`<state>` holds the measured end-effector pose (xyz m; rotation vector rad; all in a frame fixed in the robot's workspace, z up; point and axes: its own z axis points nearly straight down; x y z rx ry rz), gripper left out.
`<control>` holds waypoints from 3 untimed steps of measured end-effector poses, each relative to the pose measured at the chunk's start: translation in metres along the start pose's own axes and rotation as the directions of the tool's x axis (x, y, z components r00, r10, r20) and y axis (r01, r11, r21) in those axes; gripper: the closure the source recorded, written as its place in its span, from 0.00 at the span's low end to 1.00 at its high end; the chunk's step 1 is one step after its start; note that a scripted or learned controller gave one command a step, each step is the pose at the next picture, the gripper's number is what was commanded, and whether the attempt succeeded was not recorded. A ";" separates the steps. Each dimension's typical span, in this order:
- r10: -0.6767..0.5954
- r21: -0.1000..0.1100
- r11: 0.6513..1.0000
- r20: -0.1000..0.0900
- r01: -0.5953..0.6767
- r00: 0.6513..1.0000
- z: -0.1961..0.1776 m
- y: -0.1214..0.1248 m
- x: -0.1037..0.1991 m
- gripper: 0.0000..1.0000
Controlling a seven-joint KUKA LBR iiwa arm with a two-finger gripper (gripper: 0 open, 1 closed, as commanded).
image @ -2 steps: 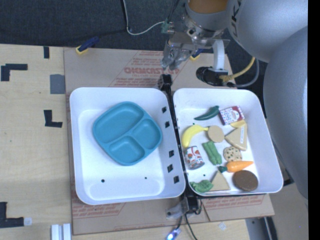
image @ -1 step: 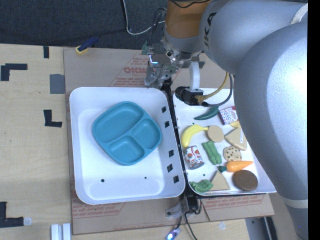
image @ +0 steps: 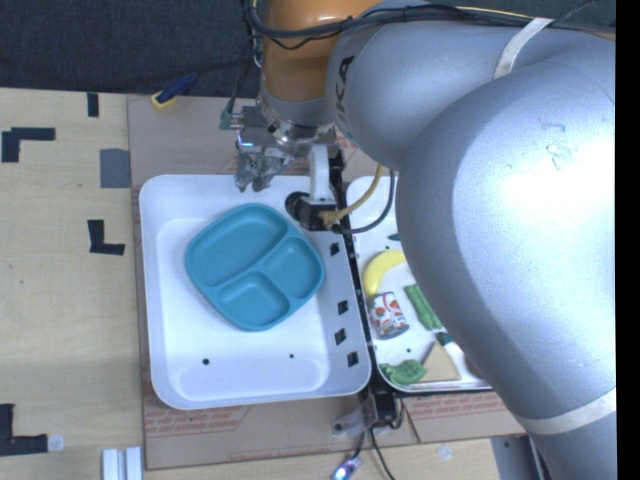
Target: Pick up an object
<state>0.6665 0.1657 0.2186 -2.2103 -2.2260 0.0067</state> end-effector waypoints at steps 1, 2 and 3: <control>0.010 -0.006 1.000 0.002 -0.010 1.000 -0.048 -0.031 -0.058 1.00; 0.004 -0.020 1.000 -0.003 -0.004 1.000 -0.194 -0.084 -0.062 1.00; 0.007 -0.008 1.000 -0.002 -0.007 1.000 -0.245 -0.189 -0.103 1.00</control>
